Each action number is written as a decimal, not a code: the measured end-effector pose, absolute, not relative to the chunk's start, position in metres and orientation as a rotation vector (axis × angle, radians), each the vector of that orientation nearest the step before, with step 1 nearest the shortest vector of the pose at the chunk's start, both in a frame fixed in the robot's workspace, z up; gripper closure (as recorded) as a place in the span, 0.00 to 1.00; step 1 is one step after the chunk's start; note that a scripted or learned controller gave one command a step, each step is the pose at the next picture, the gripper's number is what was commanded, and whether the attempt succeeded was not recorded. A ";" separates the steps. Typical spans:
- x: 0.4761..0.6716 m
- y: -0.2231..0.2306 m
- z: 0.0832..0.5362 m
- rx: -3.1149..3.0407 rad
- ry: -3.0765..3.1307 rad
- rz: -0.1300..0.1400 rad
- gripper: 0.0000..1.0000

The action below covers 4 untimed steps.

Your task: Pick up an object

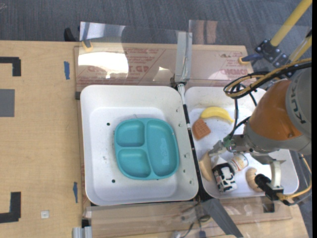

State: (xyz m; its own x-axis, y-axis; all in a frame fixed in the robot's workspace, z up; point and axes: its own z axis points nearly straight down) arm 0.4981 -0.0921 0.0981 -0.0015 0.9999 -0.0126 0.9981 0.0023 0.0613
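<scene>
Gripper (pixel 224 175) is down low in the right bin (pixel 292 182), and honestly I can't tell what state it's in from this angle, the wrist blocks too much. Closest candidate looks like the small beige piece (pixel 251 176), sitting just to its right and nearly touching. The orange-brown block (pixel 201 129) lies up and a bit left of it, and the banana (pixel 217 113) is farther up still, long axis running roughly left-right.
</scene>
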 end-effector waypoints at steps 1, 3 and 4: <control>0.498 -0.094 0.098 2.183 2.185 0.053 0.00; 0.498 -0.094 0.098 2.183 2.185 0.054 0.00; 0.498 -0.093 0.098 2.184 2.184 0.054 0.00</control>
